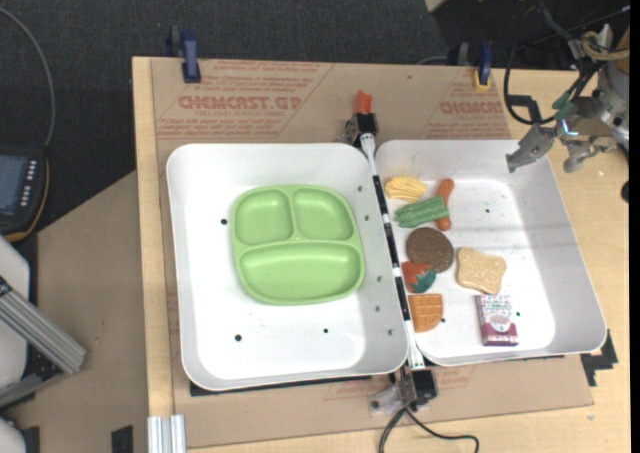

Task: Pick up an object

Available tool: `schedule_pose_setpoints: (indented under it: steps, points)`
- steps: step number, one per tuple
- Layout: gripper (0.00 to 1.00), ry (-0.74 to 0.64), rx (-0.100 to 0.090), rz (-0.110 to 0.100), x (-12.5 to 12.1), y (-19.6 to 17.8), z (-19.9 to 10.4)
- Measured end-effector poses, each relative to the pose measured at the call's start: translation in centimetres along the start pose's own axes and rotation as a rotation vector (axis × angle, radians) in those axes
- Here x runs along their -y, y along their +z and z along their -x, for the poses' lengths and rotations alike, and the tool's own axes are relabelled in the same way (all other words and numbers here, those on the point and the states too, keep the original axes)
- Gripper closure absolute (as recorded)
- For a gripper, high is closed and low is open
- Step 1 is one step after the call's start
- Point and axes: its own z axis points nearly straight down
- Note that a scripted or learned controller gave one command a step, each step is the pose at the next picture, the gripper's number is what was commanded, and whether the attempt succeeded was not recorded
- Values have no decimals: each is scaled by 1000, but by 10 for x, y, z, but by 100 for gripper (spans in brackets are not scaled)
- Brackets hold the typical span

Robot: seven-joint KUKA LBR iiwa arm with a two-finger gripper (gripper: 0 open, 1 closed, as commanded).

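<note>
The right bin [560, 241] holds several toy foods along its left side: a yellow piece [405, 187], a small orange-red piece [445, 188], a green pickle [421, 211], a brown round patty [429, 248], a slice of toast [480, 269], an orange waffle [425, 311] and a pink carton [497, 320]. My gripper [551, 153] hangs above the bin's far right corner, well away from the foods. It is open, with nothing between its fingers.
The left bin [200, 271] bears a green divided plate [297, 243]. A ridge with a black cable [385, 231] separates the two bins. Clamps [187, 51] hold the board at the back edge.
</note>
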Motion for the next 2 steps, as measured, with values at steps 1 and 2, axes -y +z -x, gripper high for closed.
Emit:
schedule_pose_setpoints:
  steps: [1,2]
  points:
    - [0,-8,-7,-10,-18,112,-95]
    - [0,1,3,4,-57,164,-59]
